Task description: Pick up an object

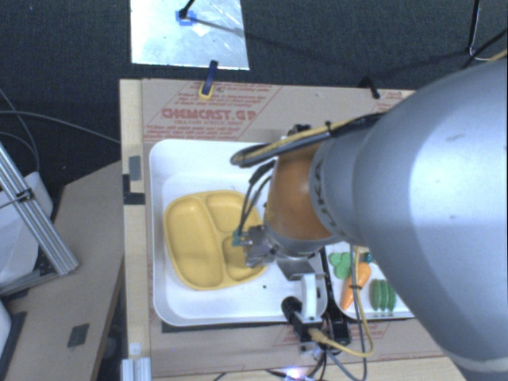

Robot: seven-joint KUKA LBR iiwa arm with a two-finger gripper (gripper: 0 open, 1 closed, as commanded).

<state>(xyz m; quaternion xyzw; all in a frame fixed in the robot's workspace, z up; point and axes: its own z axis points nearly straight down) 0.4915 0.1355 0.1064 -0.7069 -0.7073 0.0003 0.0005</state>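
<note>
Bench and what rests on it, as I see it from the overhead feed.

I see a tan cardboard-covered bench [238,109] with red print along its far edge. A shallow white plastic bin [186,161] sits on its left half, a second white bin [397,314] just beside it toward the right edge, mostly hidden by the arm. A small blue-and-yellow clip [209,80] sits on the far edge.

Dark carpet [71,46] surrounds the bench, with a shiny foil sheet [189,22] lying on it (crinkled, reflective); metal rails [32,213] slant at left.
</note>
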